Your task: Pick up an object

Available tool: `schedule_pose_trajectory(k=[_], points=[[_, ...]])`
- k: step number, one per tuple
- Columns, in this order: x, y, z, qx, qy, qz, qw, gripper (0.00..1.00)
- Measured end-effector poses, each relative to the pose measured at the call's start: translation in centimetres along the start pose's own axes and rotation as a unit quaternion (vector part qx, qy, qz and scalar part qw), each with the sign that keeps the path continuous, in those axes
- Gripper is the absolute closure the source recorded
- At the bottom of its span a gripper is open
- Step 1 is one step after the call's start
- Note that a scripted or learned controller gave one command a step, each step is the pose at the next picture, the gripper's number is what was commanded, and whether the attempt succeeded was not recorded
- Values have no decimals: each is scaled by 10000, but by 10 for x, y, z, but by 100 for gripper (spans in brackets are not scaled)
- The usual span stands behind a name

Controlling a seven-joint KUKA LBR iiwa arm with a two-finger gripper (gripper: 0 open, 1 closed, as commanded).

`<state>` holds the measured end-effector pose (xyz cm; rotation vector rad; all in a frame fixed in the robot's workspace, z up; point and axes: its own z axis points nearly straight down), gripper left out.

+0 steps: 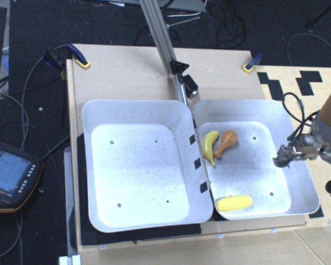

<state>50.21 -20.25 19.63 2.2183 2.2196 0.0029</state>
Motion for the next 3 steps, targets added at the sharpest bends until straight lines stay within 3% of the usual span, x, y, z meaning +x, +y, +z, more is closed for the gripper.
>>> schedule_pose_trajectory(k=[1, 3], points=[[3, 6, -44, -1, 1, -2, 10000, 100], [110, 30, -27, 22, 12, -20, 10000, 100]])
